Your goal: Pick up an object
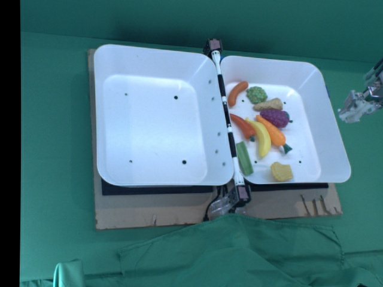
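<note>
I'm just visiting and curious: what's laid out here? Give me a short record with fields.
setting: green bench with two white bins side by side on cardboard
left bin: shallow, white, small dark dots on its floor
right bin: toy foods
items: banana, carrot, purple grapes, green broccoli-like piece, orange sausage shape, green cucumber, yellow chunk
gripper: outside the right bin's right edge, holding nothing visible

A green-covered bench (54, 130) is seen across the frame. A brown cardboard sheet (149, 211) is laid at its centre, and rumpled green cloth (239, 250) is heaped at lower right.
</note>
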